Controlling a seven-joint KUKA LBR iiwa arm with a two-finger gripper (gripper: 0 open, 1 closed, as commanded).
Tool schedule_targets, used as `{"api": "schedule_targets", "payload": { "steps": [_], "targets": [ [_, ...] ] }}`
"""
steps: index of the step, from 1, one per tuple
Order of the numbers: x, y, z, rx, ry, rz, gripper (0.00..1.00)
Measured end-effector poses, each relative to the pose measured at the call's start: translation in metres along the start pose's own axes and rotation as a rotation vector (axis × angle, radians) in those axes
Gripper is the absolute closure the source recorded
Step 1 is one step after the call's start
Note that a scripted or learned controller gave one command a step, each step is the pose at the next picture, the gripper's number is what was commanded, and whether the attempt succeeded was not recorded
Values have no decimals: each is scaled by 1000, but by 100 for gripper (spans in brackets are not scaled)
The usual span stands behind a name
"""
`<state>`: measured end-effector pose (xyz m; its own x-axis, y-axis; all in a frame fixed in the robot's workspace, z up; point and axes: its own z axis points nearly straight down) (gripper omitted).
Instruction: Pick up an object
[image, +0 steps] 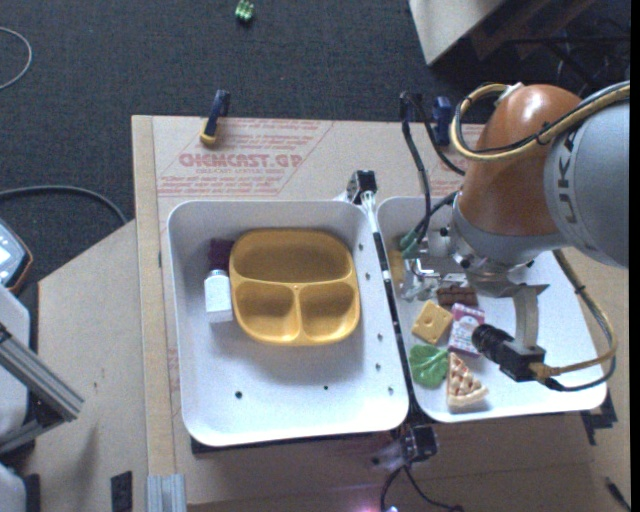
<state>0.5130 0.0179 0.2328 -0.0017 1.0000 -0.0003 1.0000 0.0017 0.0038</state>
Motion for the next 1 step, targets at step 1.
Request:
{"api": "schedule_targets", "payload": {
  "steps": [1],
  "targets": [
    [1,-6,19,9,1,2,100]
  ]
}}
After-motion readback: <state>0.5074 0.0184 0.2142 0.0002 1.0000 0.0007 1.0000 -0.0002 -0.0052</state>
